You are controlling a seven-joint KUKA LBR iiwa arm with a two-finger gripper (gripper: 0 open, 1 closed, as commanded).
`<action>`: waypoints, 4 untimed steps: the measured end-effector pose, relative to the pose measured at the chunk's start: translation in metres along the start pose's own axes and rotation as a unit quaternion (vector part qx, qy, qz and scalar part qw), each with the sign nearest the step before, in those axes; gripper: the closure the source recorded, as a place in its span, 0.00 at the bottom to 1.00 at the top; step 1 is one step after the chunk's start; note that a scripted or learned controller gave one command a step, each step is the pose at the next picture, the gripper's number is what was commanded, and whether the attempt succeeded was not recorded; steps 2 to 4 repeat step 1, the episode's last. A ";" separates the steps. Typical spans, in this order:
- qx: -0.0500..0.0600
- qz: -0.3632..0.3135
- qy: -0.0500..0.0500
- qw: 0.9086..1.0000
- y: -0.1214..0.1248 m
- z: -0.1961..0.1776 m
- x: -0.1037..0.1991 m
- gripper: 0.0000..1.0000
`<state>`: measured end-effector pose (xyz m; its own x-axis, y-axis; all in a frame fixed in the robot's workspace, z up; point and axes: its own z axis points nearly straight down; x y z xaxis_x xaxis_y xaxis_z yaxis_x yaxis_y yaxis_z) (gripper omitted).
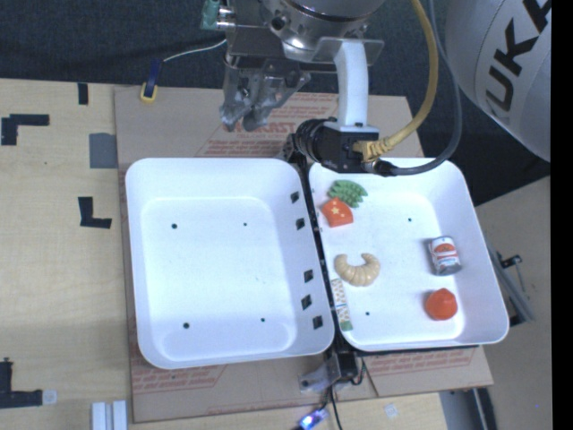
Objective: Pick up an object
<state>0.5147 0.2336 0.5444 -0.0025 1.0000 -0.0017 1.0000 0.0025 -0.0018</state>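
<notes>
Croissant [358, 270] in right bin [474, 240]; end effector [243, 115] raised behind left bin [143, 240], fingers clenched, grasping nothing.

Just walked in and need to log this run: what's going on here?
A KUKA arm is set to pick up an object. Its gripper hangs above the bench behind the left bin, with nothing between its fingers. The items all lie in the right bin: a green piece, a red strawberry-like piece, a croissant, a small can and a red tomato-like ball. No pick has happened at this moment.
</notes>
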 end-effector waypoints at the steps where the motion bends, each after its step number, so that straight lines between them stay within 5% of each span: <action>1: 0.001 -0.001 0.000 1.000 0.000 -0.010 0.001 1.00; 4: 0.001 -0.001 0.000 1.000 0.000 -0.010 0.001 1.00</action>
